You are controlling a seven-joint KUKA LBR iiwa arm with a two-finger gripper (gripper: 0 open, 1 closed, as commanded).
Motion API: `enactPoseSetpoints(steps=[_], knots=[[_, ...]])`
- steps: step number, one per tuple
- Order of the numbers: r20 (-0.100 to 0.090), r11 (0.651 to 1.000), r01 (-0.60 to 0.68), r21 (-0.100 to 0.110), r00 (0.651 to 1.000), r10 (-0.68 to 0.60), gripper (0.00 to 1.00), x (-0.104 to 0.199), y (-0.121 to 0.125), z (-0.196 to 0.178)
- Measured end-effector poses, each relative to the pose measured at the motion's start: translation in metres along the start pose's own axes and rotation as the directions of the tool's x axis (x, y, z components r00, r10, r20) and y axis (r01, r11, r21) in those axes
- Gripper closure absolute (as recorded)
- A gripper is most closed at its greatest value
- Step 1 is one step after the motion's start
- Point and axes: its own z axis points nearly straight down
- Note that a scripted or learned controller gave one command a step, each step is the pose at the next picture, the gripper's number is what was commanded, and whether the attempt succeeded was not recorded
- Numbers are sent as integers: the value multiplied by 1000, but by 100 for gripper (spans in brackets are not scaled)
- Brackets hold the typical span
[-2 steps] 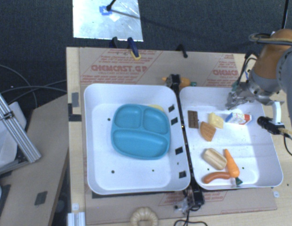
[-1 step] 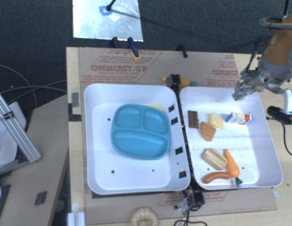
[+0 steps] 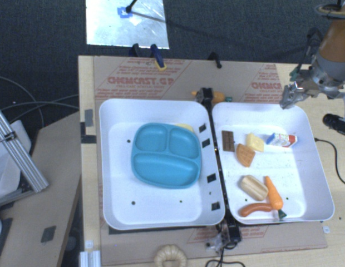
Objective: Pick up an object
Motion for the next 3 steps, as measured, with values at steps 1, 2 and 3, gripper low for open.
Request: enactPoseSetpoints(steps=[1, 2, 3], knots=[[-1, 1000, -1, 4, 1000, 1, 100, 0, 1, -11], [-3, 1000, 2, 6, 1000, -2, 100, 56, -10, -22], [-3, 1000, 2, 6, 1000, -2, 100, 101, -16, -24]])
